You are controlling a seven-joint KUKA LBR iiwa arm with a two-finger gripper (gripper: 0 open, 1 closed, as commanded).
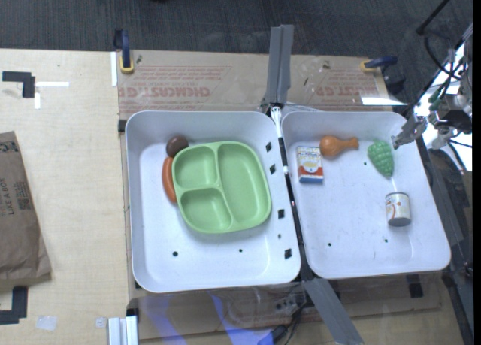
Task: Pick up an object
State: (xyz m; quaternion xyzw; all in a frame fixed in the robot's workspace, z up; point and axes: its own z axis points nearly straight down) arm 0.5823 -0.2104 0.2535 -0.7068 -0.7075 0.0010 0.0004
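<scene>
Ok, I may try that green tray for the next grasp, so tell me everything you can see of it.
The green tray is a pale green, plastic-looking plate with rounded corners and three compartments, two above and one wide below. It lies flat, slightly rotated, in the left bin. Its left edge partly covers an orange item, and a brown item sits at its upper left corner.

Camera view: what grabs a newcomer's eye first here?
The green divided plate in the left bin dominates, with an orange piece and a brown piece tucked against its far-left edge. The right bin holds smaller things: a small box, an orange drumstick toy, a green toy and a small can. The gripper sits at that bin's far-right corner.
</scene>
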